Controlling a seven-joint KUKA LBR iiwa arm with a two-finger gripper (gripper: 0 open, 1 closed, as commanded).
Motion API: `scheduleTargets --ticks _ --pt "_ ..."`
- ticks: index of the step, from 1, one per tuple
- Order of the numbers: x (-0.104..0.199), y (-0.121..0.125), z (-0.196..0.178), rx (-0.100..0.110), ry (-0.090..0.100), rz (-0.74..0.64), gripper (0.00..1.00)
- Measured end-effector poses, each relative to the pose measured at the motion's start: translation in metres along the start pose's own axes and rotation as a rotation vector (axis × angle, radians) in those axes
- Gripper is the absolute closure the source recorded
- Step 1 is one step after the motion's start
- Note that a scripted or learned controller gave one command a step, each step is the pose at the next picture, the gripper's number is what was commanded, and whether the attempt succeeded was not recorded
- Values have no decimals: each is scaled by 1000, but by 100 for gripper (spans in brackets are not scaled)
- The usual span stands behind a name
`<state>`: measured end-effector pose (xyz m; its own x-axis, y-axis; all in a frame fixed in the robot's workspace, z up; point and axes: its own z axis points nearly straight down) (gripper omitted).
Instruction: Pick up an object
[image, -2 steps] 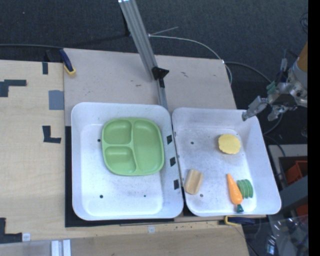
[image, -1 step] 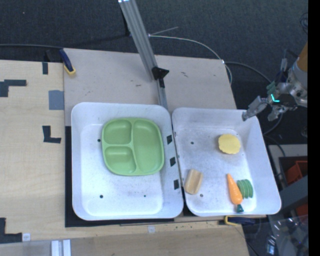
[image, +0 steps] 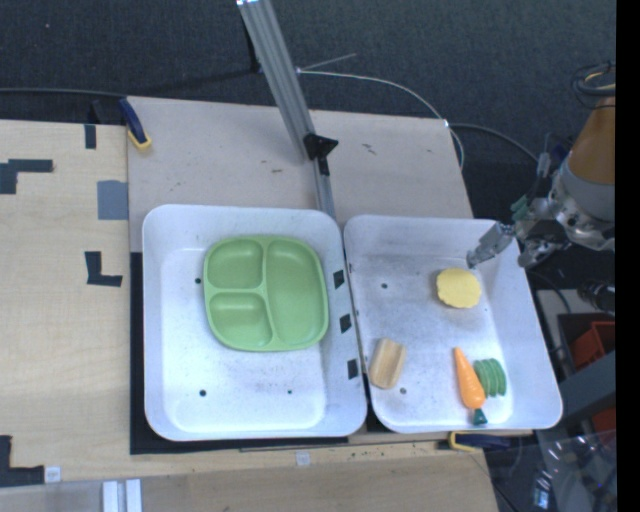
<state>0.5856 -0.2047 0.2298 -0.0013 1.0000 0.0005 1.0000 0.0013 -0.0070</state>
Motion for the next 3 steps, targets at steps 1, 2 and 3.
scheduleTargets --ticks 1,2,3 --pt "5 -5 64 1 1 0 0" --pt "2 -3 109 -1 -1 0 0" --pt "2 -2 96 -5 -1 -2 100"
